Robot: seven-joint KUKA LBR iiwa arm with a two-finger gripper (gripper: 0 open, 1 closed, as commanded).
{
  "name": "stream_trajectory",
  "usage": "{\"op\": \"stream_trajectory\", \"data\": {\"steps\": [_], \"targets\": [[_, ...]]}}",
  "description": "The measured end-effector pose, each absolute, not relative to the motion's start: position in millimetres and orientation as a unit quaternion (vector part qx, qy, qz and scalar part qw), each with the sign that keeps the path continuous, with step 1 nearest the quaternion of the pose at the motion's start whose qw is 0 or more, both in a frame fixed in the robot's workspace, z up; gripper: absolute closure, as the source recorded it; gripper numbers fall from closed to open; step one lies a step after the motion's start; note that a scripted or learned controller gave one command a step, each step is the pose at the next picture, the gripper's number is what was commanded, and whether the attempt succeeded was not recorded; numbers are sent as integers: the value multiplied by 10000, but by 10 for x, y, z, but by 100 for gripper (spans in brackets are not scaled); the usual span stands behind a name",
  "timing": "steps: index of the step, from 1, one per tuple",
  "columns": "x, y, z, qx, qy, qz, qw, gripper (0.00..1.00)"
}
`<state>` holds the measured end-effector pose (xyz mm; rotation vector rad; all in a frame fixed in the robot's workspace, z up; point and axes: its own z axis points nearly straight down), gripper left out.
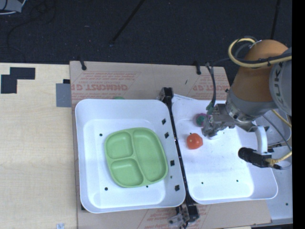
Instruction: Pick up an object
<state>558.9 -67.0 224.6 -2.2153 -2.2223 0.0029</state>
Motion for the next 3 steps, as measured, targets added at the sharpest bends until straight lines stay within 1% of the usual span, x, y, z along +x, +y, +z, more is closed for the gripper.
{"op": "stream_trajectory", "data": {"steps": [1, 2, 3], "targets": [[5507, -169, 2142, -7061, -7081, 11, 25, 100], [5421, 252, 2125, -7060, -7082, 14, 26, 100], [5285, 713, 2175, -7056, -7086, 14, 27, 100]]}}
